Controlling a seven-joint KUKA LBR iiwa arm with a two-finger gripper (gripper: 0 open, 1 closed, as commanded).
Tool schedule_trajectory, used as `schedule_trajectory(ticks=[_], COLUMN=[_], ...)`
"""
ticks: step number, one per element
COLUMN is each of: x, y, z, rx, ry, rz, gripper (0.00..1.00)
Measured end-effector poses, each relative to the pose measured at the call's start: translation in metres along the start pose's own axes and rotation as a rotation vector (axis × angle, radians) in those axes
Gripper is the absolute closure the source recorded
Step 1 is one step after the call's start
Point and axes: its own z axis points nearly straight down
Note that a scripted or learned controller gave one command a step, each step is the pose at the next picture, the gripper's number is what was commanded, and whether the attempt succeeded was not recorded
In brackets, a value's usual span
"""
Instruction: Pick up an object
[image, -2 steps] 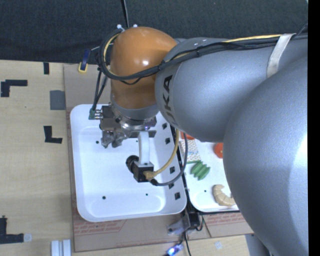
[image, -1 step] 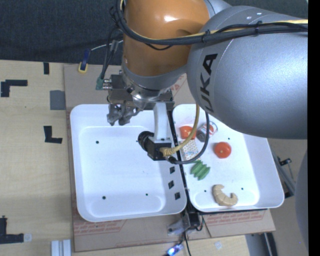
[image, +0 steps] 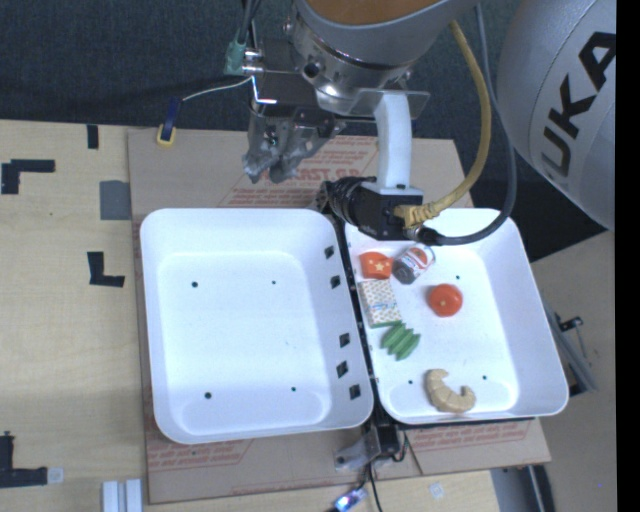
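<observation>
Evidently:
Tool (image: 277, 160): above the bench behind the left bin (image: 160, 240), held nothing; opening could not be told.
Risk: crowded tomato (image: 445, 300), can (image: 412, 263), carton (image: 379, 301) might foil a clean grasp.

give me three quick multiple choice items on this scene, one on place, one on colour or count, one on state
1. Which bin holds the objects?
A. left bin
B. right bin
C. both

2. What colour is the pea pod?
A. green
B. blue
C. purple

3. Where is the gripper?
A. hanging above the bench behind the bins
B. pressed on the tomato
C. resting inside the left bin

Key: 1 B, the tomato, pea pod, cracker and croissant all lie in the right bin; 2 A, the pod is plainly green; 3 A, the gripper hangs over the cardboard behind the left bin, with nothing between its fingers.
</observation>
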Motion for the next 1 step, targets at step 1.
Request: schedule_trajectory(ticks=[1], x=[-0.0007], y=[0.0437], z=[0.0071], rx=[0.016], ry=[-0.010], rz=[0.004], gripper=[1.00])
